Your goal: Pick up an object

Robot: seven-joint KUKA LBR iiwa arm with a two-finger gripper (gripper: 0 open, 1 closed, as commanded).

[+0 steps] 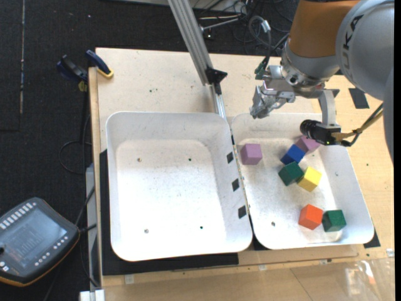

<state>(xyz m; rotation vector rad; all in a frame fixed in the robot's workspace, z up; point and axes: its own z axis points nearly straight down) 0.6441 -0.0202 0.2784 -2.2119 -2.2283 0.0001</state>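
Note:
My gripper (261, 110) hangs over the far left corner of the right bin (351, 187), above and slightly right of a purple cube (251, 153). Nothing shows between its fingers. Further right in that bin lie a pink-purple block (307, 145), a blue cube (292, 154), a dark green cube (290, 174) and a yellow cube (309, 179), packed close together. An orange cube (311, 216) and a second green cube (334, 220) sit side by side near the bin's front edge.
The left bin (119, 168) stands beside the right one, sharing a ridge with black tabs. A slanted metal bar (191, 33) crosses the bench behind the bins. A teach pendant (31, 240) lies at the lower left and a blue-and-yellow clamp (84, 68) at the bench's left edge.

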